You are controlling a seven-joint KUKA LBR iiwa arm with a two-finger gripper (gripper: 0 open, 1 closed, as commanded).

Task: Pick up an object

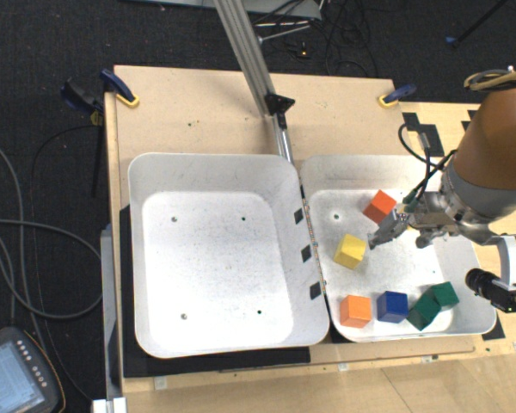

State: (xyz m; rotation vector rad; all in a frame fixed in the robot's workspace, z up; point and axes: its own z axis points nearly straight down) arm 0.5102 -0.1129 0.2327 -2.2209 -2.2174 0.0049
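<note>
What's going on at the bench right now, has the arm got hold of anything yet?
Nothing is visibly held. The arm reaches in from the right over the right bin, with its gripper low between the red-orange block and the yellow block. No block shows between the fingers. An orange block, a blue block and two green blocks sit along the bin's near edge. The left bin sits alongside.

We log two white bins [215,252], both peppered with fine dark specks, on a tan bench [198,110]. Just left of the gripper [383,235] sits a yellow cube [350,251]; above its tip, an orange-red one [380,205]. Below it: orange cube [355,310], blue cube [393,306], two dark green blocks [432,305]. Arm [497,149] brown-orange over grey.
</note>
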